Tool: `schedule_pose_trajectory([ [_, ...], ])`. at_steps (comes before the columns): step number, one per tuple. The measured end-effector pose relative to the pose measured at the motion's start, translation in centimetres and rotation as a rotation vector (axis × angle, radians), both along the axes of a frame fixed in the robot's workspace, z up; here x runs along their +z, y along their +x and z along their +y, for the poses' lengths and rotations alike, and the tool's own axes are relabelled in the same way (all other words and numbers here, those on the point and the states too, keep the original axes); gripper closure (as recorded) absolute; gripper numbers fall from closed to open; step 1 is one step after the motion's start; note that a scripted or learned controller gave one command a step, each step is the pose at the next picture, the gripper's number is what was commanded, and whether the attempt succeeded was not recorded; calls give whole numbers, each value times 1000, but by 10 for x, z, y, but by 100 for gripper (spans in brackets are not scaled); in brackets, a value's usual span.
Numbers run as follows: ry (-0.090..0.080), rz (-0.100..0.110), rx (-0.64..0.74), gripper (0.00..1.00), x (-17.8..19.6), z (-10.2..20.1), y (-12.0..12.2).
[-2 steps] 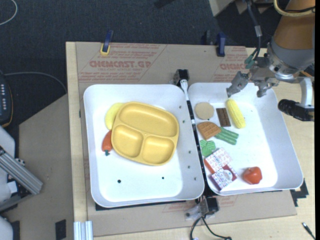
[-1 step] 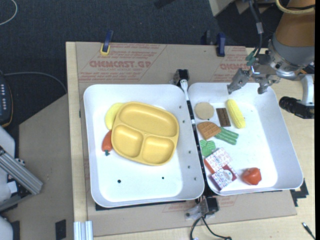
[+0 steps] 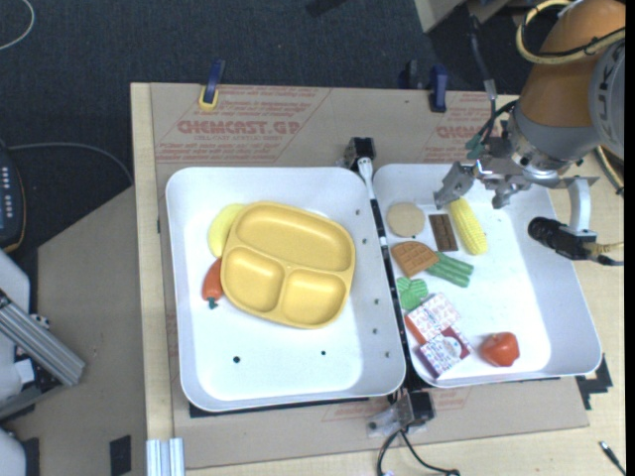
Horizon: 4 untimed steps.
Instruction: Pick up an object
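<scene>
My gripper [image 3: 476, 188] hangs over the back of the right bin [image 3: 556, 315], just behind a yellow corn cob [image 3: 467, 224]. Its two grey fingers [image 3: 452, 186] stand apart, open, with nothing between them. Next to the corn lie a brown chocolate bar [image 3: 444, 231] and a round tan cookie [image 3: 405, 219]. Nearer the front are a brown waffle piece [image 3: 414, 257], a green pod [image 3: 453, 269], a green leafy piece [image 3: 412, 291], a red-and-white packet [image 3: 436, 331] and a red tomato [image 3: 499, 348].
The left bin [image 3: 198, 365] holds a yellow divided plate [image 3: 286, 264], with a yellow fruit [image 3: 222, 228] and a red pepper [image 3: 212, 282] at its left edge. A black fitting [image 3: 558, 237] on the arm overhangs the right bin's right side.
</scene>
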<state>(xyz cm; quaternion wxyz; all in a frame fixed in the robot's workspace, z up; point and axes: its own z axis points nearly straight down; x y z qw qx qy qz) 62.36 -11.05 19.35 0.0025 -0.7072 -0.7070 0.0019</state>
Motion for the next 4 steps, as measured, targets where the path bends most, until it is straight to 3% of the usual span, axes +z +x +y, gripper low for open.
schedule_pose_trajectory([
  [2, 0, 0, 0, 0, -112, 1, -1],
  [3, -1, -7, -1, 100, -98, 1, 0],
  [4, -2, -12, 1, 100, -50, 2, 10],
])
